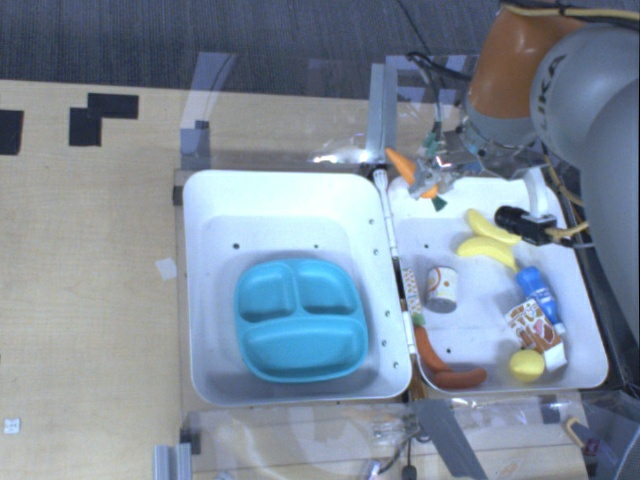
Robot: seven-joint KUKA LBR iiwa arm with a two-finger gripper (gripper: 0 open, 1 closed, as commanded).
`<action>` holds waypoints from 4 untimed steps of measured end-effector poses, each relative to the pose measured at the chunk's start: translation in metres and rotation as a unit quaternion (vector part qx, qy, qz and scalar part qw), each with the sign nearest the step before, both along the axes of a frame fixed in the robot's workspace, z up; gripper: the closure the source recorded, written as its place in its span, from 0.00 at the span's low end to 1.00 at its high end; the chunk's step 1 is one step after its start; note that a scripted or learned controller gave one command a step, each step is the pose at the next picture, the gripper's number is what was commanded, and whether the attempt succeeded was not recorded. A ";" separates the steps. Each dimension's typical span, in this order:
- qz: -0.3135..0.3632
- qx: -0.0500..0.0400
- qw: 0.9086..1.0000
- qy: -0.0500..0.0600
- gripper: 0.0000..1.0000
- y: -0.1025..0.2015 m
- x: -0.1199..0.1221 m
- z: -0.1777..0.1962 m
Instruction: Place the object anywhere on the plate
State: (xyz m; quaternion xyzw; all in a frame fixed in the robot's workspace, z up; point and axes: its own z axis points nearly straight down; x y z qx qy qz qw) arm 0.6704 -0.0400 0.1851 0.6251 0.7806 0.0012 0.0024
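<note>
Claw (432, 171) sits at the far edge of the right bin (590, 368), with an orange carrot (402, 164) between its fingers, apparently pinched at one end. Plate (300, 320) lies well off to its near-left, in the other bin. Risk: shallow hold slips in transit over the divider.

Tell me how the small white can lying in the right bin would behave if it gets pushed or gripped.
The small white cylindrical can appears to lie on its side on the right white bin, so a push across its axis would probably roll it. Its smooth curved wall may slip in a pincer grip. It looks rigid and small, likely light, though its contents cannot be judged.
</note>
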 end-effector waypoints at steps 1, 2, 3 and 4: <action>0.110 0.000 0.994 0.001 1.00 -0.012 -0.020 -0.001; 0.189 0.000 0.982 0.001 1.00 0.036 -0.125 -0.001; 0.189 0.000 0.982 0.001 0.00 0.035 -0.125 -0.001; 0.081 0.001 0.997 0.002 0.00 0.019 -0.169 0.010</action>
